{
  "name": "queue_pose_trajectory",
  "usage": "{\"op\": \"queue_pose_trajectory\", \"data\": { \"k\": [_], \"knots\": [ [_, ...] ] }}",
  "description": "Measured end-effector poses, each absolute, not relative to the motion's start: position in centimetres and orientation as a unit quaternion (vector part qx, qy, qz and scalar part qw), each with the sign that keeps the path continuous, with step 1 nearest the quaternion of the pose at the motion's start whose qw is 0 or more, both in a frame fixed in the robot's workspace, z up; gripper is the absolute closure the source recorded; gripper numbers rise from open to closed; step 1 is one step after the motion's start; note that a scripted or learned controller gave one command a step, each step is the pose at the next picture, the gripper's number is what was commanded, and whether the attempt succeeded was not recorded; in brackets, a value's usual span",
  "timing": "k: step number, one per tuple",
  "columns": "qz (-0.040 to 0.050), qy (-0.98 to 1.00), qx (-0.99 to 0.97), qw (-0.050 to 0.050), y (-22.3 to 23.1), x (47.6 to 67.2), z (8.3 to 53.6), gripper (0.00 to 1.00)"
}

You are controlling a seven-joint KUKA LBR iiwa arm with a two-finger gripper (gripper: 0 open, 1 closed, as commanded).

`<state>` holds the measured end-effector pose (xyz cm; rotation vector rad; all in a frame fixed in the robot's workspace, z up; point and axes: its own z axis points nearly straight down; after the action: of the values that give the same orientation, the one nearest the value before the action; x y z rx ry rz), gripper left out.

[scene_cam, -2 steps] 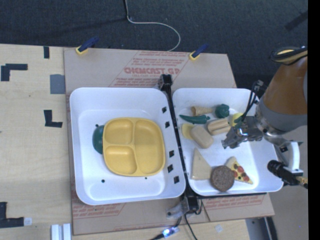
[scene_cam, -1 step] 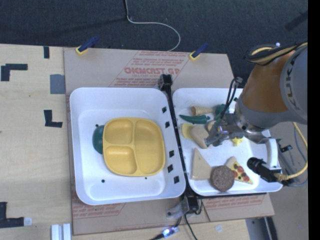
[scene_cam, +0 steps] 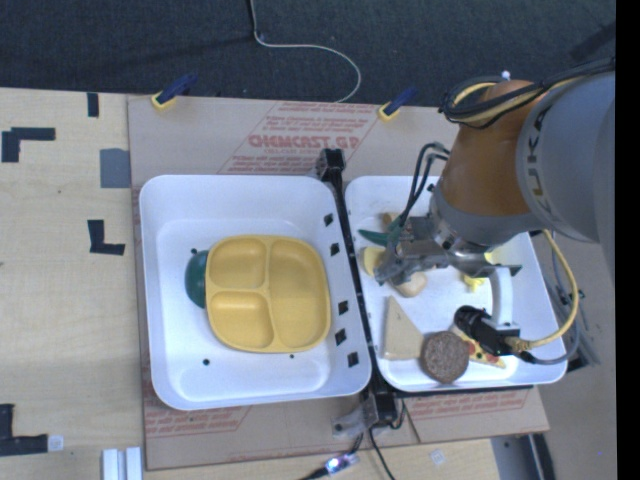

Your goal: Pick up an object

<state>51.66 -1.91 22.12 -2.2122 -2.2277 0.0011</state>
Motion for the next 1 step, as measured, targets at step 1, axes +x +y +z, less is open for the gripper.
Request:
{"op": "queue_pose_trajectory", "data": {
  "k": [1],
  "knots": [
    [0.0003, -0.71, -0.705, 0.001, 2.86, 54.06, 21.1, 1.0]
  ]
}}
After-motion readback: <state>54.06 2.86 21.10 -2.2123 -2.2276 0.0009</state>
